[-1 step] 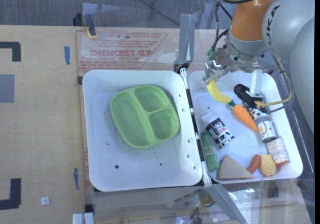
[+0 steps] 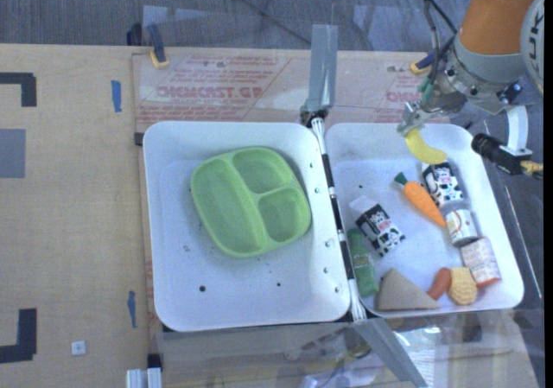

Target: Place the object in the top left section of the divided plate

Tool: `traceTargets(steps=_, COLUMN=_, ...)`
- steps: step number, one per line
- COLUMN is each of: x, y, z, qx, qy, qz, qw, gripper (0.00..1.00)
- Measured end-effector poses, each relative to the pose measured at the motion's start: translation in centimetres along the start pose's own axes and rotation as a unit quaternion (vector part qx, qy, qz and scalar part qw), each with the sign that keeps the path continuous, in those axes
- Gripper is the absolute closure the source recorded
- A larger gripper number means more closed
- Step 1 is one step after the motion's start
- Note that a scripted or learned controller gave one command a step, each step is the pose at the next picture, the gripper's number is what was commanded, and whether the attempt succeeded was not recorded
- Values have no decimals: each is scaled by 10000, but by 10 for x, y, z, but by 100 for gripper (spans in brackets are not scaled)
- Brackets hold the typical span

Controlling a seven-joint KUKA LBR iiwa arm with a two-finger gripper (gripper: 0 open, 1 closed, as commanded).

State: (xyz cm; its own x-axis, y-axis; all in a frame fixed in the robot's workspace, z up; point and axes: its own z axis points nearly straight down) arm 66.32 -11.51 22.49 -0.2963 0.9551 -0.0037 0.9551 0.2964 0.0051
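The claw (image 2: pixel 421 118), hanging over the right bin's far edge with a yellow banana (image 2: pixel 425 148) pinched at its tip, has the green plate (image 2: pixel 251 201) well off to its left in the other bin.

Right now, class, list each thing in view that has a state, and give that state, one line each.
Gripper: above the right bin's far edge, a banana between its fingers.
Banana: held, hanging over the right bin.
Plate: upright in the left bin, nothing in its sections.
Carrot: lying flat in the right bin.
Can: lying on its side.
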Motion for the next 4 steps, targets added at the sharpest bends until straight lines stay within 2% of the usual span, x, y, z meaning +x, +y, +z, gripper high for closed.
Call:
traceTargets(steps=1, x=61, y=23, z=35, qx=20, qy=21, qz=-749, qw=9972, gripper=100)
traceTargets(steps=2, x=127, y=43, z=39, qx=24, qy=22, qz=-498, qw=9988, gripper=100)
traceTargets(steps=3, x=211, y=50, z=51, qx=23, qy=23, qz=-585, qw=9983, gripper=100)
traceTargets(steps=4, x=146, y=50, z=-38, qx=18, qy=7, qz=1663, qw=9861, gripper=100)
